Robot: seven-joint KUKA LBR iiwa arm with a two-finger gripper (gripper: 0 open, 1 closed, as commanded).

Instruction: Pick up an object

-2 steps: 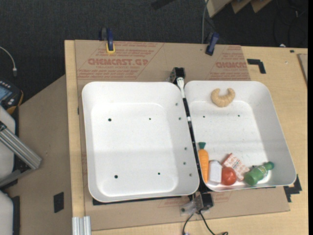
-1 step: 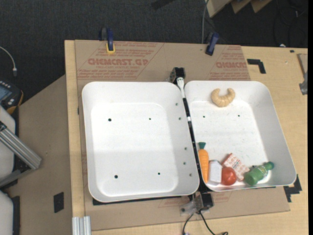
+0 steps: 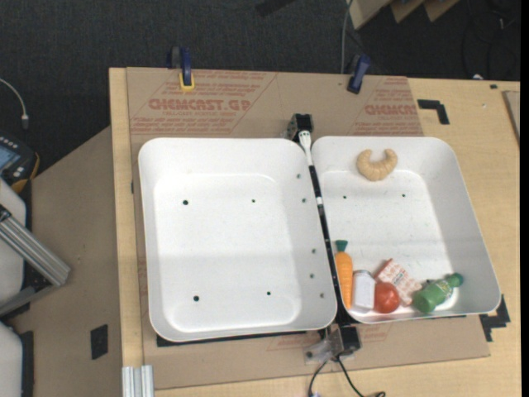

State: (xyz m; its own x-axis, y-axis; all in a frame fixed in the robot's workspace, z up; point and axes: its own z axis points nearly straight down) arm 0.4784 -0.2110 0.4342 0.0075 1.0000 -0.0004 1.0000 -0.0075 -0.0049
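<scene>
The right bin (image 3: 463, 213) holds a tan croissant (image 3: 377, 163) near its far edge. Along its near edge lie an orange carrot (image 3: 344, 270), a small white block (image 3: 364, 289), a red tomato-like piece (image 3: 386, 297), a pink-and-white patterned packet (image 3: 399, 276) and a green bottle (image 3: 436, 294) on its side. These near-edge things are bunched close together, some touching.
The left bin (image 3: 165, 222) stands beside the right one on a brown cardboard sheet (image 3: 248, 98). Two blue clamps (image 3: 183, 63) (image 3: 358, 71) grip the sheet's far edge. A black bracket (image 3: 300, 126) sits between the bins at the back.
</scene>
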